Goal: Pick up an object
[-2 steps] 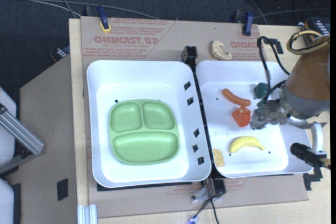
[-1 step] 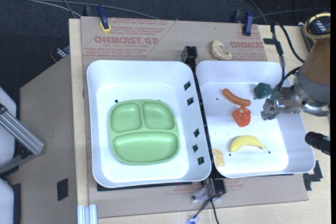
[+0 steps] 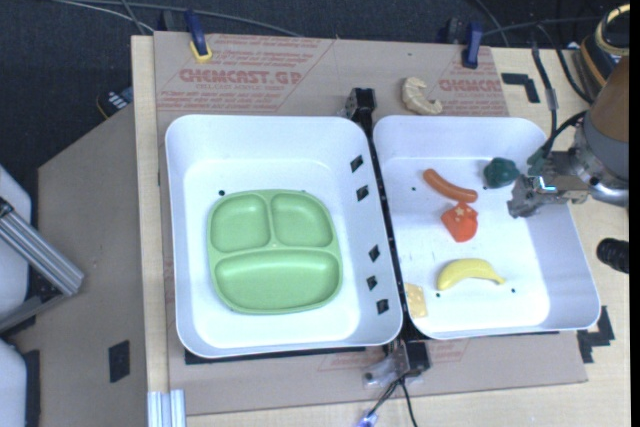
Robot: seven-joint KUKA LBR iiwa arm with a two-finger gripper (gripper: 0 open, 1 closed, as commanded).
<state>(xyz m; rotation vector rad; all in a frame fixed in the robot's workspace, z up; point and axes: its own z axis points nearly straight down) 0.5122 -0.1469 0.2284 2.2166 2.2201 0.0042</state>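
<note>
1. On the tabletop (image 3: 250,75), a cardboard-coloured board with red lettering, two shallow white bins sit side by side, touching along their inner edges.
2. The left bin (image 3: 190,215) holds a green divided tray (image 3: 274,250) lying flat near its middle.
3. The right bin (image 3: 560,265) holds the loose objects, and the grey arm reaches in over its right rim.
4. The claw (image 3: 527,200) hangs over the bin's upper right part; whether it is open or closed I cannot tell.
5. A yellow banana (image 3: 468,273) lies in the lower part, long axis nearly left to right, ends curving downward.
6. An orange-red sausage (image 3: 449,185) lies above it, slanting from upper left to lower right.
7. A red pepper-like piece (image 3: 460,222) sits just below the sausage.
8. A dark green lump (image 3: 500,172) lies just left of the claw.
9. A small yellow piece (image 3: 415,299) rests at the bin's lower left corner.
10. A beige object (image 3: 420,95) lies on the board beyond the bin.
</note>
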